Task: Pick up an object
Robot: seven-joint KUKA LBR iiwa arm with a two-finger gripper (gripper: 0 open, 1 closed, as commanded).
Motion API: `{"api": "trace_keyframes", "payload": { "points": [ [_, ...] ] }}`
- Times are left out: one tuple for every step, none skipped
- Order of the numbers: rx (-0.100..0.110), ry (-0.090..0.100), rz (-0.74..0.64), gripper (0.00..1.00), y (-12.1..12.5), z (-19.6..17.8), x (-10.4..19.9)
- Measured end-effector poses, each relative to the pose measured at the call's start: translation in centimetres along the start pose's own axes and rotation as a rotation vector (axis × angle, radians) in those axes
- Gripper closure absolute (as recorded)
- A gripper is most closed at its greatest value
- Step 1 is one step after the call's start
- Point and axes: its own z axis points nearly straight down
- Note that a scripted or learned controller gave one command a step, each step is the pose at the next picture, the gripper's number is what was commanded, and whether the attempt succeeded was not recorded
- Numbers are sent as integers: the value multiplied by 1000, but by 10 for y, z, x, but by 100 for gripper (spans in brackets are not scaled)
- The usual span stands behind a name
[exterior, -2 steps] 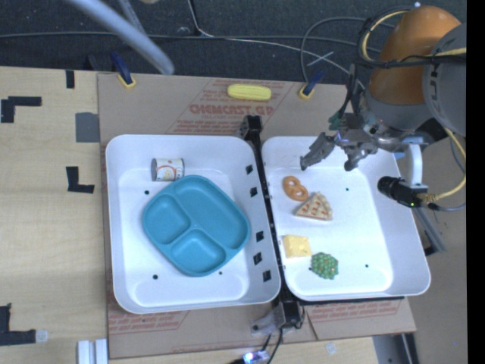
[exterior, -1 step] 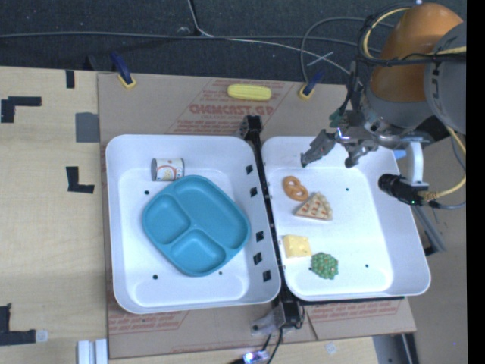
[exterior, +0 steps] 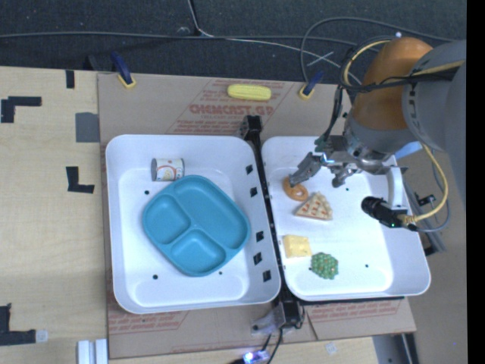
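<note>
Two shallow white bins sit side by side on a sheet of brown cardboard, which lies on a pale wooden bench. The left bin holds a blue divided tray, turned at an angle, and just beyond its upper left corner a small can lying on its side, close to the tray but apart from it. The right bin holds the small food pieces: a brown ring-shaped pastry near the divider between the bins, a triangular pizza slice just beside and below it, a yellow block of cheese further toward the near edge, and a green clump like broccoli next to the cheese on its right. A yellow corn cob lies outside both bins on the cardboard, past their far edge. The arm comes in from the right, its orange band high over the far right corner of the right bin, and the gripper hangs over the upper part of that bin. Its two dark fingers are spread apart; the left one points down toward the pastry and ends just at its upper edge, while the other stands off to the right over bare white floor. Nothing sits between them, so the gripper has hold of nothing. I cannot tell whether the fingertip touches the pastry or stops just above it.
</note>
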Motion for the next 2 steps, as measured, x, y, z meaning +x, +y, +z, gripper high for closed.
{"api": "trace_keyframes", "payload": {
  "points": [
    [-1, -1, 1, 0, 0, 56, -10],
    [-14, -7, 1, 0, 3, 95, -12]
  ]
}}
